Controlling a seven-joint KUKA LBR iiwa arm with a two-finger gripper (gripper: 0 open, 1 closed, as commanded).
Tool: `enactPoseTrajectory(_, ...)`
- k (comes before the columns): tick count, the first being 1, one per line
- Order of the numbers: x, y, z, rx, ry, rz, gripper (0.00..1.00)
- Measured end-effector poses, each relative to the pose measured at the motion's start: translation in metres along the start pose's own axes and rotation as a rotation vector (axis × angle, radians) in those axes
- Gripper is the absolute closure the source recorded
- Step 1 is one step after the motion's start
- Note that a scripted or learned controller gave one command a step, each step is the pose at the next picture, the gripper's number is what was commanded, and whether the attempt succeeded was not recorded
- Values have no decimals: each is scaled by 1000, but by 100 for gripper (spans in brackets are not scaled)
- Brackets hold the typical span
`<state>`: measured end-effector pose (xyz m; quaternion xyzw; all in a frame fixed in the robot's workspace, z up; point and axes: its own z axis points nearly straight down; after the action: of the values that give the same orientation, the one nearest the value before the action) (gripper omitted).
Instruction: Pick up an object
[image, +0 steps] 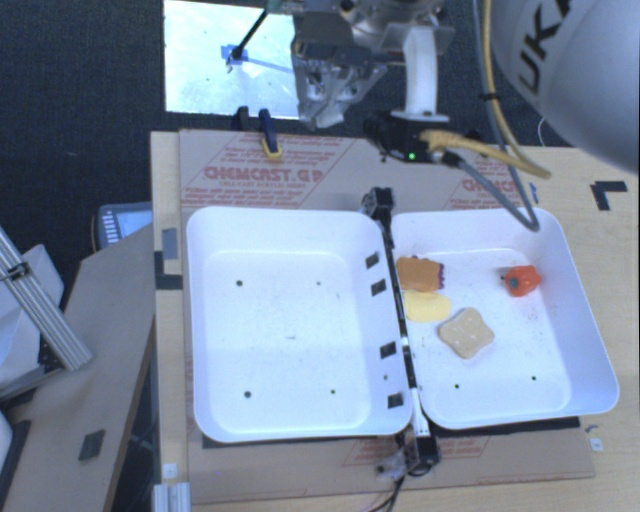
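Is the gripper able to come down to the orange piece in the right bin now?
Probably yes. The orange piece lies alone near the far wall of the right bin, apart from the other items, with open space above it. The gripper hangs beyond the bins.

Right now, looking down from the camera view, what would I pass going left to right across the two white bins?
Left bin → orange-and-purple piece by the divider → tan wavy-edged piece → small red-orange object → right bin's outer wall. A pale yellow piece overlaps the first two sideways, so I left it out.
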<state>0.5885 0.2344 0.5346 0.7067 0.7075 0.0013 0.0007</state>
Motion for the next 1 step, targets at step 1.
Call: enactPoseTrajectory(1, -1, 41, 0, -1, -1, 1, 100)
